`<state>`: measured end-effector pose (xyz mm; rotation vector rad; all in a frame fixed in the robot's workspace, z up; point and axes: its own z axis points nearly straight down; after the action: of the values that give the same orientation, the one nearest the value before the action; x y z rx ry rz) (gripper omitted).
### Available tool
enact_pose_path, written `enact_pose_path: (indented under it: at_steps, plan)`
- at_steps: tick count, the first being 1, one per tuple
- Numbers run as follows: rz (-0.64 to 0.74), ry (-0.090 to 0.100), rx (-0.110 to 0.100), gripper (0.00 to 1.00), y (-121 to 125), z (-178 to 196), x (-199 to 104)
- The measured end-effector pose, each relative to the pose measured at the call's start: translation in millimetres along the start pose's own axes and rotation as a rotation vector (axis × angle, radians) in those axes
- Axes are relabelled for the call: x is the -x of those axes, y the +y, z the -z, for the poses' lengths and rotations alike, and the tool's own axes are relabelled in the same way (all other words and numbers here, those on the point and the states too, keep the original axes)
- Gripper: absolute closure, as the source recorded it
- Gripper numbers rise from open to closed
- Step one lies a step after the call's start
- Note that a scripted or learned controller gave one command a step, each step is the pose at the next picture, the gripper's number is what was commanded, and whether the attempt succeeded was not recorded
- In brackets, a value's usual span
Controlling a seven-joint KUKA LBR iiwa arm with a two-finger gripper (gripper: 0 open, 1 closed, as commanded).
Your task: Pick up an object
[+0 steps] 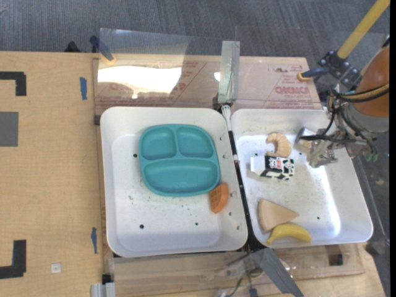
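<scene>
Croissant point(279, 143) is lying in the upper middle of the right bin point(346, 228), just left of the gripper point(317, 152), with the black-and-white carton point(274, 165) sitting just below it, the two close together. The gripper is hovering at the bin's upper right, near the croissant; whether it is open or closed I cannot tell, and nothing is showing in its grasp. Judging by this, the coming move is calling for a short shift leftward in the frame.

A: Environment type?
B: Robotics lab. Indicators: grey carpet floor point(185, 5), plywood bench point(43, 166) with black tape markers point(15, 82), clear acrylic panels point(148, 67) behind two white bins point(117, 228).
</scene>
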<state>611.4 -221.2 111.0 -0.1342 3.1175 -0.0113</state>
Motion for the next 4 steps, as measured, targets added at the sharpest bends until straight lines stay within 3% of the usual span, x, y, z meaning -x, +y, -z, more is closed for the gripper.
enact_pose_path:
  at_steps: [1, 2, 3, 4]
  plan:
    - [-0.180, 0.001, 0.006, 1.00, 91, 128, 47]
    - [0.157, 0.011, 0.009, 1.00, 136, 158, -3]
    - [-0.103, 0.018, 0.009, 1.00, 200, 131, -48]
    - [0.286, 0.014, 0.012, 1.00, 242, 126, -97]
